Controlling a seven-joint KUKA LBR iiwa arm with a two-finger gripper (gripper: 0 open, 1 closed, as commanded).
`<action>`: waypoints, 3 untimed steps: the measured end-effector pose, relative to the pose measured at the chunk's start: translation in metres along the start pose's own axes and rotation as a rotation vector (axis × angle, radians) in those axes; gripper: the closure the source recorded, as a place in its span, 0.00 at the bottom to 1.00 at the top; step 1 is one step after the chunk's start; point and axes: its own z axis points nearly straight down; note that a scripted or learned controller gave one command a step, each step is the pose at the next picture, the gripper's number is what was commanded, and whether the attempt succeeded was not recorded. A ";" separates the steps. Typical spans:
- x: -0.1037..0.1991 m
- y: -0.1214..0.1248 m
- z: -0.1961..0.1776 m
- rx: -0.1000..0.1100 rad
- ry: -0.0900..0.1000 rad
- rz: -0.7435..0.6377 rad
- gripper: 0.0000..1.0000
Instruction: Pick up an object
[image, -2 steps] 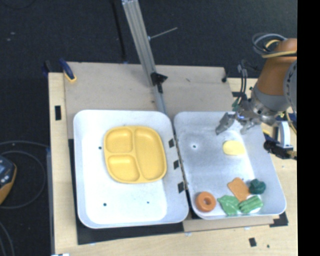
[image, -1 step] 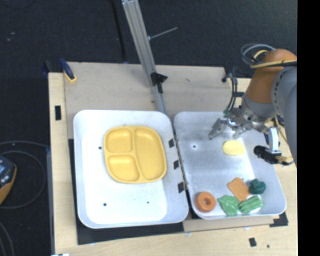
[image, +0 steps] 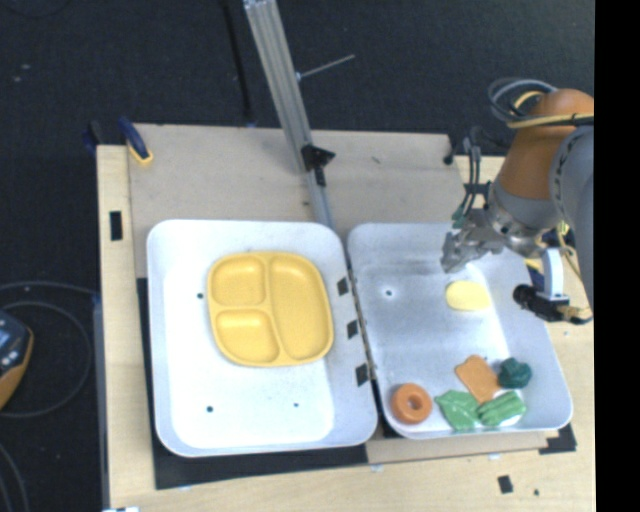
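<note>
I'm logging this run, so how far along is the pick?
Nothing looks picked yet. The gripper sits low over the right bin, just up-left of the pale yellow object, which lies on the bin floor. The grasp and lift are left. The yellow divided plate lies in the left bin.

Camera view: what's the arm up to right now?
The arm's gripper hangs over the right bin, just up and left of a pale yellow object, with nothing visibly held. At the bin's near edge sit an orange ring, an orange block, green pieces and a dark green item. The left bin holds a yellow divided plate. No pick has been made yet.
</note>
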 end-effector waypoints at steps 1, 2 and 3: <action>-0.008 0.001 -0.063 -0.002 0.001 0.005 1.00; -0.009 0.002 -0.090 0.002 0.003 0.002 1.00; 0.041 -0.028 -0.096 0.006 0.005 0.002 1.00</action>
